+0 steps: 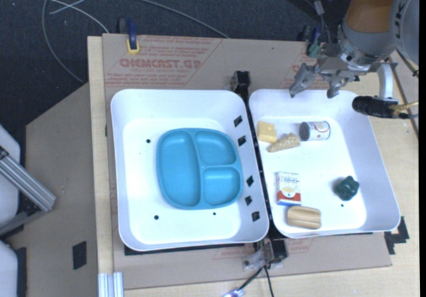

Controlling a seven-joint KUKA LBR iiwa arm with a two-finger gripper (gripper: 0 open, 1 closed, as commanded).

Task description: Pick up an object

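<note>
Gripper (313,88) spread, holding nothing, above right bin's (373,156) far rim | can (315,130) nearest: light, rigid, slippery, rolls | grip across its round sides

Two white bins (126,156) (379,176). One blue tray (198,168). One can (315,130), one yellow block (267,132), one pastry (284,143), one carton (287,188), one bun (303,217), one green lump (345,188).

Even bright overhead light, white bins (133,222) slightly blown out, soft short shadows under objects, dark floor top-left underexposed, overall mildly soft focus, low resolution.
</note>
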